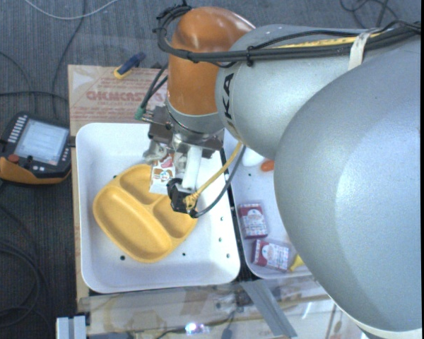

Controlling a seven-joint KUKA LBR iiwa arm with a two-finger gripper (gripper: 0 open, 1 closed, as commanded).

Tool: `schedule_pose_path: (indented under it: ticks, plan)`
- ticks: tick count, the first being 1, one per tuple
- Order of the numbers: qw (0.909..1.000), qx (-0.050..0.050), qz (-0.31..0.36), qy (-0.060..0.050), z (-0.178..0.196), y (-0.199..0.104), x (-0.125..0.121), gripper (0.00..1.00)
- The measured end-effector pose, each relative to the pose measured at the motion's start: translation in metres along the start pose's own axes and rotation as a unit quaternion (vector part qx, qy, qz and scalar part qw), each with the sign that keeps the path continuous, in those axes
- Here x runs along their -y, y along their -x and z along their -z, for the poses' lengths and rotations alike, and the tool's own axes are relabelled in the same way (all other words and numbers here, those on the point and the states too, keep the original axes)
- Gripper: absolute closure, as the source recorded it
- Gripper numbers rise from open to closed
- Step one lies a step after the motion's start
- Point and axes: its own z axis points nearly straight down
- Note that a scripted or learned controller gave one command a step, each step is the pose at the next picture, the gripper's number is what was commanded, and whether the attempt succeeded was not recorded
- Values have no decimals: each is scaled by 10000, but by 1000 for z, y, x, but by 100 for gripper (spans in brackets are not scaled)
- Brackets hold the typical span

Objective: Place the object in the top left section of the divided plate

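Note:
A yellow divided plate [138, 221] lies tilted in the left white bin [99, 263]. My gripper [171, 177] hangs over the plate's upper right part, below the orange band of the arm. A small white and red packet [161, 176] sits between its fingers, just above the plate's upper section, and the gripper is shut on it. A black and yellow cable loops down from the wrist across the plate's right rim. The arm hides the bin's far right corner.
The right bin [249, 263] holds two red packets [252, 219] [271, 255] and a small orange item [267, 165]. A teach pendant [32, 148] lies left of the bench. A blue and yellow tool [129, 63] rests behind the bins.

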Motion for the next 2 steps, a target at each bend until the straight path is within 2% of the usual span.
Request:
schedule_pose_path:
  ticks: [1,2]
  plan:
    - [10000,2,-1,2,0,0,0,0]
    - [9996,3,-265,18,105,36,-88,0]
